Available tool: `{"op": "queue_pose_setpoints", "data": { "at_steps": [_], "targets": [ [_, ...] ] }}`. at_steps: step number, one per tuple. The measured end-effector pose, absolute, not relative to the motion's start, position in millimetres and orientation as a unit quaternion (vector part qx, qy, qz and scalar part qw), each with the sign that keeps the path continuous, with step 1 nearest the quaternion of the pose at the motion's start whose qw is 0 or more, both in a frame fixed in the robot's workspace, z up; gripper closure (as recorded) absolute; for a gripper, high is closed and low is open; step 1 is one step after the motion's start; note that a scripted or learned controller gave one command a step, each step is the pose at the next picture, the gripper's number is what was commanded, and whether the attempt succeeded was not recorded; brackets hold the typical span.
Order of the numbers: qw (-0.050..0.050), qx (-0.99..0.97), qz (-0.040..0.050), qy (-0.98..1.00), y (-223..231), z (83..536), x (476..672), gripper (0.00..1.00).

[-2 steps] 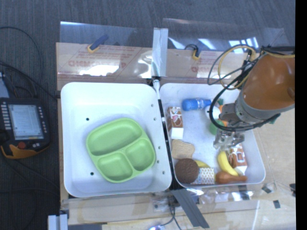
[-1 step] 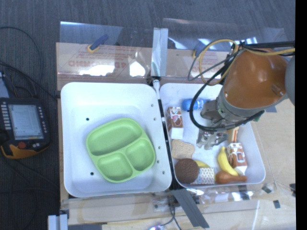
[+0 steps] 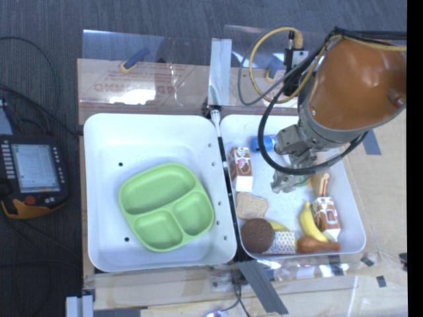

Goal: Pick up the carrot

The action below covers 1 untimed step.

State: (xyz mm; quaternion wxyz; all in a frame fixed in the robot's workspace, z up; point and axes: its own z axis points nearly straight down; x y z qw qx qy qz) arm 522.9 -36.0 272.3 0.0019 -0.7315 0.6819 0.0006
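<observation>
**Bench and two bins: carrot lay just beside the gripper**

Grey carpet surrounded the bench (image 3: pixel 99 78), which bore two white bins side by side. Nearest the camera, along the 6 o'clock edge of the right bin (image 3: pixel 354 197), sat a brown round cake (image 3: pixel 258 235), a reddish sausage-like piece (image 3: pixel 317 245), a banana (image 3: pixel 307 222) and a small carton (image 3: pixel 327 213). A slice of bread (image 3: pixel 251 205) lay a little farther in, at 8 o'clock. In the left bin (image 3: pixel 106 144) rested a green divided plate (image 3: pixel 165 207).

Farther still, about the middle of the right bin, hung the gripper (image 3: pixel 291 179); whether it was released or clenched could not be told, and nothing showed in its grasp. The carrot (image 3: pixel 322 183), taken to be the slim pale-orange piece, lay just beside the gripper at its 3 o'clock, close to the bin's 3 o'clock wall and just beyond the carton.

It looked light, stiff and smooth, probably a toy, so it could slip or roll out of a pinch. The best hold seemed to be across its thicker middle, squarely across its length. The nearby wall and carton left little room.

Beyond stood a second carton (image 3: pixel 241 162), and the arm's orange band (image 3: pixel 353 84) rose at 1 o'clock.
</observation>
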Motion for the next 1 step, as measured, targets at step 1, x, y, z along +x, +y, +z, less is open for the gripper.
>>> {"op": "queue_pose_setpoints", "data": {
  "at_steps": [1],
  "targets": [
    [0.000, -0.812, 0.0034, 0.583, -36.4, 220.7, 528.1, 1.00]
  ]
}}
